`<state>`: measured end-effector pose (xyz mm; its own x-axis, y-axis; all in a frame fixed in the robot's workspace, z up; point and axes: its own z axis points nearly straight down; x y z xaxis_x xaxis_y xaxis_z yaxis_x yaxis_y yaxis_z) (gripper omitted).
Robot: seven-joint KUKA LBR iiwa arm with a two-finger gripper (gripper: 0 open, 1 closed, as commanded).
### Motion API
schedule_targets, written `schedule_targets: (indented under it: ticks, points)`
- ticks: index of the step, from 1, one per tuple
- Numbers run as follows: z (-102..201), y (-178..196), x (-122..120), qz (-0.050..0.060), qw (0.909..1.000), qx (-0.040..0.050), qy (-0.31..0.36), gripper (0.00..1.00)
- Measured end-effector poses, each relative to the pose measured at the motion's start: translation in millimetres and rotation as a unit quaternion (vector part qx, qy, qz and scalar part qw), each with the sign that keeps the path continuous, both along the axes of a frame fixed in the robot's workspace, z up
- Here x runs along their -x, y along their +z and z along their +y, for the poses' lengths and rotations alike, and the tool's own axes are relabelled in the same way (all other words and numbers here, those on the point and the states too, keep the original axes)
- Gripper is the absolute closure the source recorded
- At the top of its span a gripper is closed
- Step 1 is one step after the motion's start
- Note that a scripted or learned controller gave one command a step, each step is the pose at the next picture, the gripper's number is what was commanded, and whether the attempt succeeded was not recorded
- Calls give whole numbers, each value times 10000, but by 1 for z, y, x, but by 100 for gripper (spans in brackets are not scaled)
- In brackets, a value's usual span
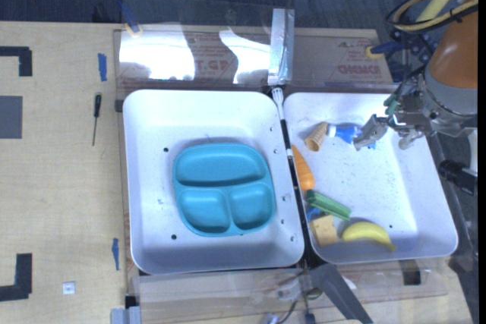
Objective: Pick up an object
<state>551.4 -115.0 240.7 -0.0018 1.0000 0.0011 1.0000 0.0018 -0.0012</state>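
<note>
Above the right bin (pixel 425 239), the pincer (pixel 387 130) hangs with fingers apart, gripping nothing. No object is lifted yet: the banana (pixel 367 232), carrot (pixel 303 171), green piece (pixel 329 204) and cone (pixel 316 136) lie on the bin floor, the grasp not yet made.

Tray (pixel 222 188) in left bin (pixel 144 163) (banana (pixel 367 232) right).

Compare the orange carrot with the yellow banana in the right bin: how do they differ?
The orange carrot is straight and lies against the right bin's left wall; the yellow banana is curved and lies near its front edge. The carrot runs front-to-back, the banana sideways. Both lie flat, ungrasped.
</note>
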Motion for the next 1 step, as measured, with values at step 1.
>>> schedule_targets:
  ticks: [1]
  points:
    - [-8,-14,-63,-2,9996,8,-278,0]
